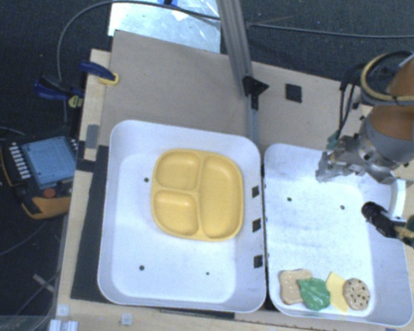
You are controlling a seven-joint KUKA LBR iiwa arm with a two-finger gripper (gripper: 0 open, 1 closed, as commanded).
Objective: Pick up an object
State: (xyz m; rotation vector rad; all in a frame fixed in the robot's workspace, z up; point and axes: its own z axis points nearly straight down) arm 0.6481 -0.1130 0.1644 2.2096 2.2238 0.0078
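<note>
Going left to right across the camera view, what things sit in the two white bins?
Yellow divided plate in the left bin → then in the right bin: toast slice → green leaf piece → yellow cheese wedge → round cookie. The gripper hangs over the right bin's far edge.

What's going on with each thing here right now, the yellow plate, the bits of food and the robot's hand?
Yellow plate: lies flat in the left bin, right side up, nothing in its three sections.
Toast, green leaf, cheese, cookie: bunched in the right bin's near corner, touching, untouched.
Gripper: over the right bin's far edge, away from the food.
</note>
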